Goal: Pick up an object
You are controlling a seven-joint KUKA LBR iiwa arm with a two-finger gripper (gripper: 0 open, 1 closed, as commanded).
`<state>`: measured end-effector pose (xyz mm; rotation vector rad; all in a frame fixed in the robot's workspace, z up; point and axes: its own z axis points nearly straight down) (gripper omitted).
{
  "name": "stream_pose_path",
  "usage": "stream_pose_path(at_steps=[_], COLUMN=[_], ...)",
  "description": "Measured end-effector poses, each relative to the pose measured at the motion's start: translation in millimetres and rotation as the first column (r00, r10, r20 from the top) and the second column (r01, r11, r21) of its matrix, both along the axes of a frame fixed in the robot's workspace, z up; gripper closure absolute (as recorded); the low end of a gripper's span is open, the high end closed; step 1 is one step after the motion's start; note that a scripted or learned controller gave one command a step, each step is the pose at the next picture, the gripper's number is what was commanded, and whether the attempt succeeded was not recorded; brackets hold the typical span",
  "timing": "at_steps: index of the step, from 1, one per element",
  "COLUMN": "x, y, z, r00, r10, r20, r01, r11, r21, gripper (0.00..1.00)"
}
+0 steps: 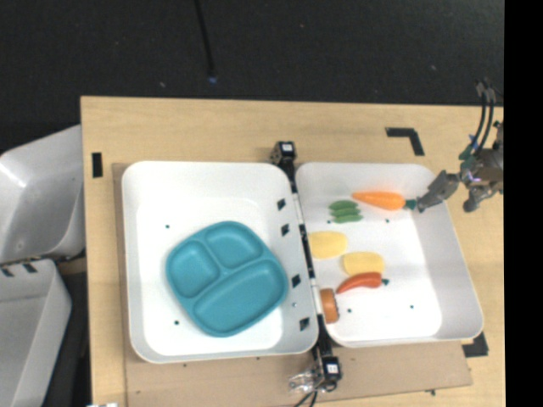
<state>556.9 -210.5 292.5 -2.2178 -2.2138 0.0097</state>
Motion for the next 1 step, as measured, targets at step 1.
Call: stream_pose_path(at_steps=[1], x=[2.0], y=[0.7], z=[6.6], r00=[1.0], r10=[0.003], r20=[0.012], r01=[-0.003], r11=[1.0], r21=[-0.002], gripper=[0.0])
